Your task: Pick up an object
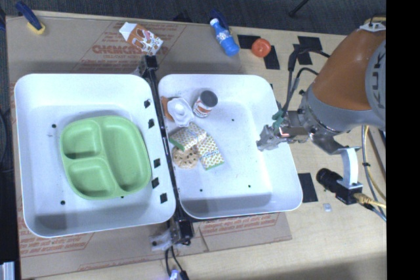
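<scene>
The right bin (pixel 262 187) holds a small cluster at its left side: a white cup (pixel 177 107), a small can with a dark top (pixel 205 102), and patterned snack packets (pixel 195 145) lying flat just below them. My gripper (pixel 270 138) hangs over the right edge of this bin, well to the right of the objects, with nothing seen in it. The arm's grey body and orange band (pixel 351 75) rise behind it at the right.
The left bin (pixel 26 141) holds a green divided plate (pixel 104 155). Beyond the bins on the cardboard lie a blue bottle (pixel 224 37), an orange cap (pixel 261 46), a small carton (pixel 140 38) and a blue-yellow clamp (pixel 30 18).
</scene>
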### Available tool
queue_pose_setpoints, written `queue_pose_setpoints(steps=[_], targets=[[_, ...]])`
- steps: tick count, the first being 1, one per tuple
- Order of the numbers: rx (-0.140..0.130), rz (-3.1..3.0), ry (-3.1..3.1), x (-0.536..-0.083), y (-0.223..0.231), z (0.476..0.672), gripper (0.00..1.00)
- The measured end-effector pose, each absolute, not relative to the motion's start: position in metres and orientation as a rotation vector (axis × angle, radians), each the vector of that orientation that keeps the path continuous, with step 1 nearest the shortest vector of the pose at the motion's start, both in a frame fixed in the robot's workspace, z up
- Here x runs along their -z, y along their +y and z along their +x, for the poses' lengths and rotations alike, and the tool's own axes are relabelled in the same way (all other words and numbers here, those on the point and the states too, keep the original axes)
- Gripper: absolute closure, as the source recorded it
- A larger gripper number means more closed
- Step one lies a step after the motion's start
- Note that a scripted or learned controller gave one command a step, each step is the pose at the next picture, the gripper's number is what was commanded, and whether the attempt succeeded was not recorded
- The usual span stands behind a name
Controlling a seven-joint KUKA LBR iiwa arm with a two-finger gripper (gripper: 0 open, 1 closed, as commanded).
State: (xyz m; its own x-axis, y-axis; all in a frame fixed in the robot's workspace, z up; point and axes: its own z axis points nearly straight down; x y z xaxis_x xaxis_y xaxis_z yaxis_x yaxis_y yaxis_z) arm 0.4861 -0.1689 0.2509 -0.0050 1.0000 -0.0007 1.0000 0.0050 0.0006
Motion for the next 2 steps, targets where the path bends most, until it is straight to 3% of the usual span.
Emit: queue_pose_setpoints(steps=[1,2], targets=[[0.005,2.220,2.233,-0.103,-0.180,0.475,1.00],[-0.001,2.212,2.225,-0.258,-0.184,0.531,1.00]])
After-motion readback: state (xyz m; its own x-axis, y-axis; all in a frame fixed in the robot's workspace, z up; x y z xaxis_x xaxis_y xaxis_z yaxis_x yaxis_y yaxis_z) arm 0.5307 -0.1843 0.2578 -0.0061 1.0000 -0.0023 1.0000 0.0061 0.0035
